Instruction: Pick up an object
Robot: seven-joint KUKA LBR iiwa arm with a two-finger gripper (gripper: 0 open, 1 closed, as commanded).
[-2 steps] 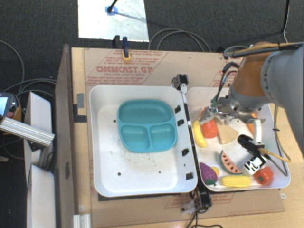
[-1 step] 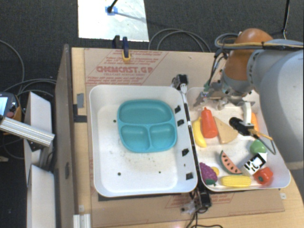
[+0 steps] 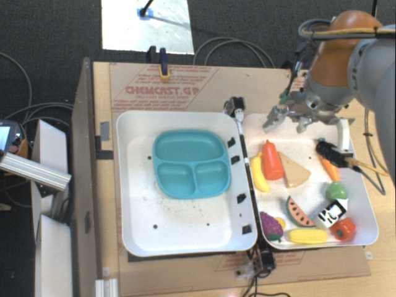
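Hovering open and holding nothing, hand (image 3: pixel 289 119) above right bin (image 3: pixel 371 218) near bottle (image 3: pixel 271 159)

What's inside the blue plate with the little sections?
Nothing is in the blue plate: all three of its sections show bare. It sits in the left bin. What lies under the plate is covered.

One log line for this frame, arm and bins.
arm: over right bin far edge | hand: above bin, nothing held | toy food: in right bin | teal tray: left bin
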